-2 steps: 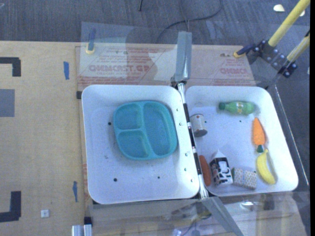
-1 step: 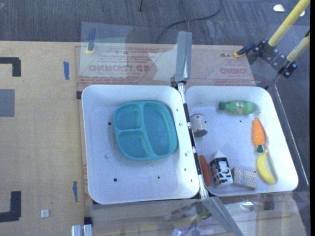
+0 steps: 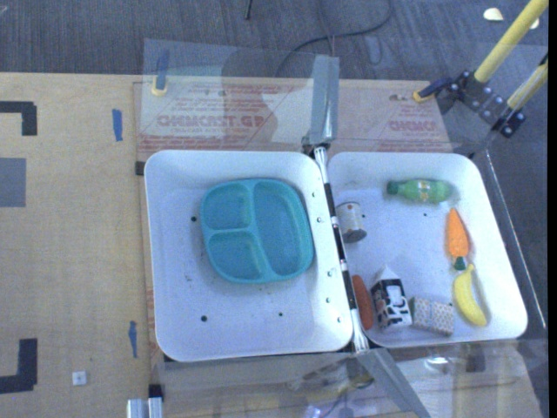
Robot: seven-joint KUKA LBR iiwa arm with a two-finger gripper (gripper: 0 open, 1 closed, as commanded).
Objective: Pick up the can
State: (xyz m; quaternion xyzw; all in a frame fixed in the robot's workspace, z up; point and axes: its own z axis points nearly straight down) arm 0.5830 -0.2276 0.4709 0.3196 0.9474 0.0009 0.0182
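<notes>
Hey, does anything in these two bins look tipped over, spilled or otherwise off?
Nothing looks spilled or damaged. In the right bin, the small can lies on its side near the divider, and the green bottle lies flat too. The milk carton sits askew. The teal divided plate rests flat in the left bin.

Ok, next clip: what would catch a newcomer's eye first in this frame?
The teal divided plate lying flat in the left bin stands out most. After that, the bright items along the right bin's far side: a green bottle on its side, an orange carrot and a yellow banana. The small grey can by the divider is easy to miss.
</notes>
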